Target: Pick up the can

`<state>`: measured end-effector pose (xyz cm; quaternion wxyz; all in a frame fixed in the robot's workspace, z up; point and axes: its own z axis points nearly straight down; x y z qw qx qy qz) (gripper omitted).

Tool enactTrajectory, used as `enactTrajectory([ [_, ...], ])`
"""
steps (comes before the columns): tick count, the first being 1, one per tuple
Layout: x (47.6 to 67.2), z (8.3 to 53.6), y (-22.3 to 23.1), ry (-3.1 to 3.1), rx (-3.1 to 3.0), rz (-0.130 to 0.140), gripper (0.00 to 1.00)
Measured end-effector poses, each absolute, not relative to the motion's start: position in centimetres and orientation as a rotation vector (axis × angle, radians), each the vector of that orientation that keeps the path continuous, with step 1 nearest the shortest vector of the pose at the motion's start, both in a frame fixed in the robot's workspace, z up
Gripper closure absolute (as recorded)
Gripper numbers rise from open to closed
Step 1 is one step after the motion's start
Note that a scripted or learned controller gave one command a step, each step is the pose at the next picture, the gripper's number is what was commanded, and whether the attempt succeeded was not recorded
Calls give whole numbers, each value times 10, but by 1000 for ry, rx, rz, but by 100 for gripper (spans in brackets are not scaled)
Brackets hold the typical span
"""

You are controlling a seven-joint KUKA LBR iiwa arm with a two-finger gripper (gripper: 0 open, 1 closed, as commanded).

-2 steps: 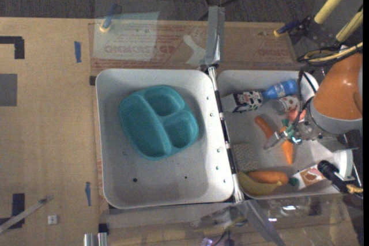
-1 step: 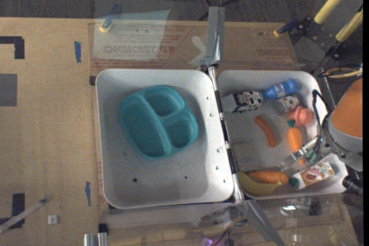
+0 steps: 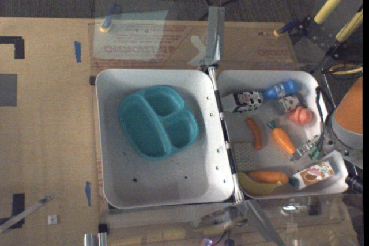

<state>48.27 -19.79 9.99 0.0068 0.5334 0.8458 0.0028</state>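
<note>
The left bin [image 3: 109, 181] holds a teal divided plate [image 3: 158, 120]. The right bin [image 3: 310, 80] holds the can [image 3: 286, 105] toward its far side, beside a cow-print carton [image 3: 242, 101], blue bottle [image 3: 281, 89], carrot [image 3: 282, 140], banana [image 3: 253, 184] and juice box [image 3: 314, 173]. The pincer [image 3: 308, 148] hovers near the bin's right wall; whether it is open or closed cannot be told.

The arm [image 3: 353, 118] reaches in over the right side of the right bin [image 3: 311, 79], its orange band uppermost and the grey wrist below it. The gripper [image 3: 307, 150] hangs low over that bin's right half.
</note>
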Motion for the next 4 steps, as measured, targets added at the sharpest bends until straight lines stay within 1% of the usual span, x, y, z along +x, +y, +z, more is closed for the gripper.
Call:
enactTrajectory([
  [1,490,252,-225,2705,1589,1,100],
  [2,480,264,-145,2904,1196,1,100],
  [3,482,295,-114,3085,542,0,100],
  [4,481,362,-177,3111,367,-2,100],
])
